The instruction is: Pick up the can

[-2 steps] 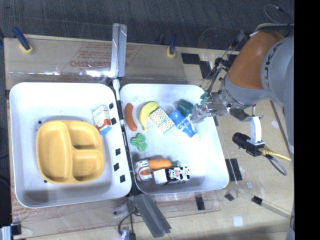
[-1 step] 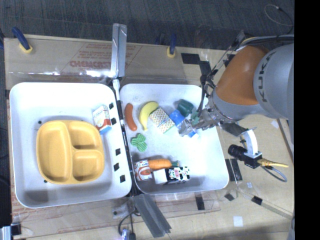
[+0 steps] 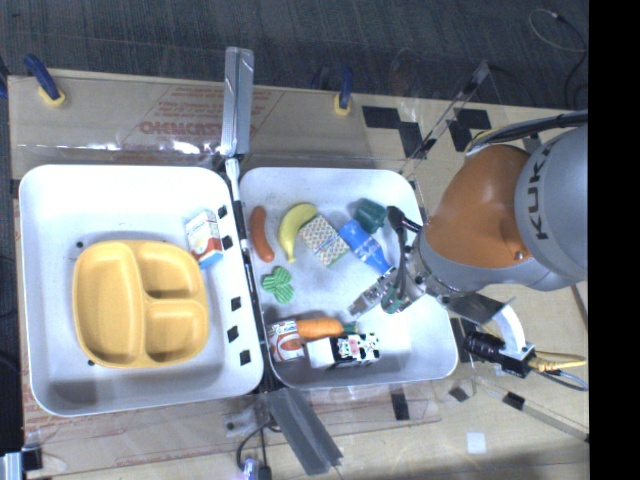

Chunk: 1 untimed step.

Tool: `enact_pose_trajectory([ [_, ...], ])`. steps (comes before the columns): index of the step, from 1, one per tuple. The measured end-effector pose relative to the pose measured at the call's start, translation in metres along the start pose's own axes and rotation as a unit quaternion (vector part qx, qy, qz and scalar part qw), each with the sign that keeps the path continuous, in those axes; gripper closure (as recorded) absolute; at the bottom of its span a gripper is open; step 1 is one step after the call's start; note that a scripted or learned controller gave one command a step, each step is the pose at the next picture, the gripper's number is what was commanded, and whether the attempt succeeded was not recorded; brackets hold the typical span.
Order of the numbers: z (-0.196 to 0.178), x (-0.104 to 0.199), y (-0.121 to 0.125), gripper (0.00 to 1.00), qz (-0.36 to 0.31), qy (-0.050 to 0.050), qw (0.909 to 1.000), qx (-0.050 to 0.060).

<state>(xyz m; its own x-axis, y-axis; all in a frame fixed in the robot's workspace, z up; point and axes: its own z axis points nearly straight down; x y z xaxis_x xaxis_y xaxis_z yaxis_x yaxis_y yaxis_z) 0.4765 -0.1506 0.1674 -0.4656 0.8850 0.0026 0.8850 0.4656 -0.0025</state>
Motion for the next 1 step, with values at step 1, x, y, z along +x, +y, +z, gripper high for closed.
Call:
enact_pose_trajectory([
  [1, -0.0425, 0.0487, 0.0265, 1.0, -0.081, -0.002, 0.9967, -0.001],
])
